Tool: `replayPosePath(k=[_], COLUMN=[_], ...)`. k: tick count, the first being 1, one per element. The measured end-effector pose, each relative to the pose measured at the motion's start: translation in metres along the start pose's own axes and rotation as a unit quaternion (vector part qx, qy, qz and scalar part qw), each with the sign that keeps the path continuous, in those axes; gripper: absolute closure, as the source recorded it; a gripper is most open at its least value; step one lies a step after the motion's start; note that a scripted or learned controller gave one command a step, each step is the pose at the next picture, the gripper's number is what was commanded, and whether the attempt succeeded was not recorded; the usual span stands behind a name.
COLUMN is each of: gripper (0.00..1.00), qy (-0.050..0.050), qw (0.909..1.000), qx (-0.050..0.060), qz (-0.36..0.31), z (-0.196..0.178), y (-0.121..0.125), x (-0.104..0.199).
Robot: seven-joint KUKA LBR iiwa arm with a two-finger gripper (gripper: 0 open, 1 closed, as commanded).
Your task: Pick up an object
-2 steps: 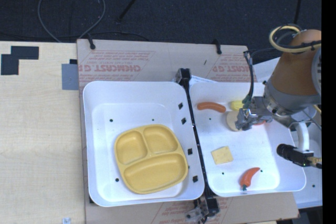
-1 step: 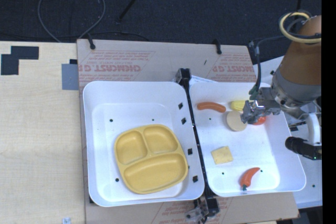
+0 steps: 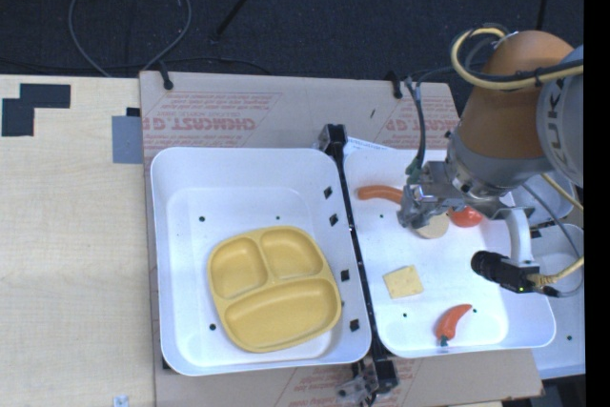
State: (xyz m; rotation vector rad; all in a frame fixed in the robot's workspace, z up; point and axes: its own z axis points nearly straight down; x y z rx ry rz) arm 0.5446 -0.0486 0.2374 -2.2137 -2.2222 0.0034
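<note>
In the right bin (image 3: 496, 334), my gripper (image 3: 419, 210) hangs low near the bin's back, right over a pale round object (image 3: 434, 227) that peeks out beneath it. A red rounded object (image 3: 466, 217) lies just to its right. An orange sausage-shaped object (image 3: 378, 193) rests to the gripper's left, close to the divider. Nearer the front lie a yellow square slice (image 3: 403, 281) and a red-orange chili pepper (image 3: 453, 321). Nothing shows between the fingers.
The left bin (image 3: 181, 195) holds a yellow three-compartment plate (image 3: 274, 288). A black divider (image 3: 348, 243) runs between the bins. Cardboard lies under both bins, and a wooden bench top extends to the left.
</note>
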Motion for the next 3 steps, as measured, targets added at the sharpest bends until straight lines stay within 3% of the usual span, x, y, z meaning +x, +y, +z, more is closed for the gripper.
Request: replayPosePath(k=[2, 3], gripper=[1.0, 1.0], qy=[0.0, -0.001], qw=[1.0, 1.0], qx=[-0.001, -0.001], qz=[0.0, 0.0], z=[-0.003, 0.014], y=[0.016, 0.03], x=[0.087, 0.136])
